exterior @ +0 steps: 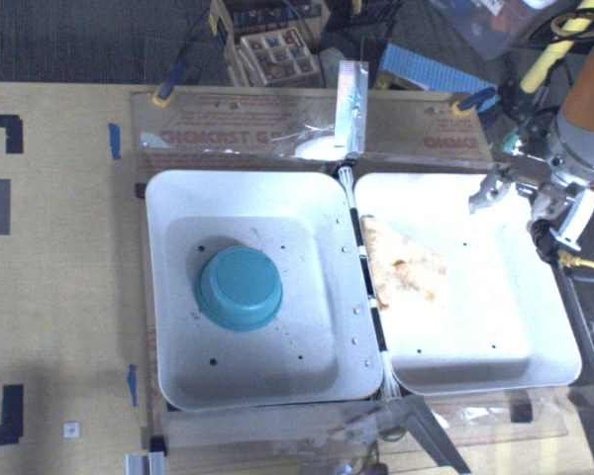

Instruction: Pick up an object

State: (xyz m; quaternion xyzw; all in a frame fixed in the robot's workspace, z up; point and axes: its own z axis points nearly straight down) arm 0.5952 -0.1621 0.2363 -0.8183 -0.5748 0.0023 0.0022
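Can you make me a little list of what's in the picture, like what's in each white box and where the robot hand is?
left bin: one blue bowl, upside down, near the middle of the floor
right bin: brownish stains on the floor by its left wall
gripper: over the right bin's upper right corner, far from the bowl
gripper's load: nothing seen in it
arm: comes in from the right, orange band above the wrist
task progress: bowl not picked up yet
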